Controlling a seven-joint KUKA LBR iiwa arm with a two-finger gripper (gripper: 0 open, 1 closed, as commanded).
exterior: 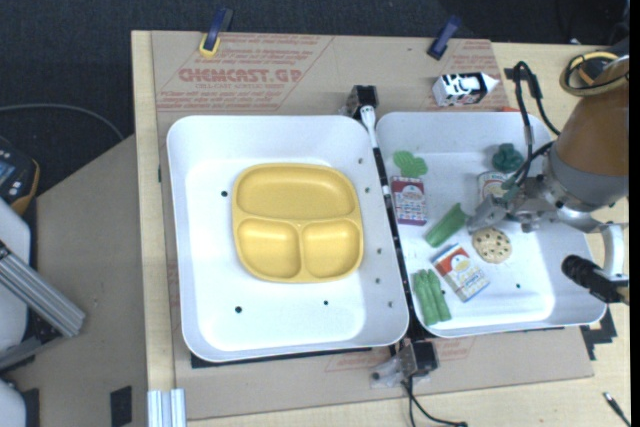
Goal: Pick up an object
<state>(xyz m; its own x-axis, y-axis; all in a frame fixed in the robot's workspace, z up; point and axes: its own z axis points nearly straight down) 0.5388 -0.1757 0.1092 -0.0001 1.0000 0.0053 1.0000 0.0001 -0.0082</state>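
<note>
A wooden counter (150,215) is seen from above at a slant, bearing two shallow white bins side by side. The left bin (200,295) is taken up at its centre by a yellow divided tray (297,220) with three compartments, which is well apart from the arm and probably not the target.

The right bin (540,305) holds the small items meant for picking. The grey and orange arm (590,140) is brought in over this bin's right edge, apparently so that those items can be reached from above. The claw (503,210) is lowered near the bin's middle, just above a round cookie (491,244); whether it is released or clenched cannot be told, and nothing is seen gripped in it.

A small red and white box (462,272) lies beside the cookie toward the near edge. A second small carton (409,199) lies near the left wall. Green pieces (430,296) are scattered by the near left corner, and a teal item (507,156) lies toward the far edge.
</note>
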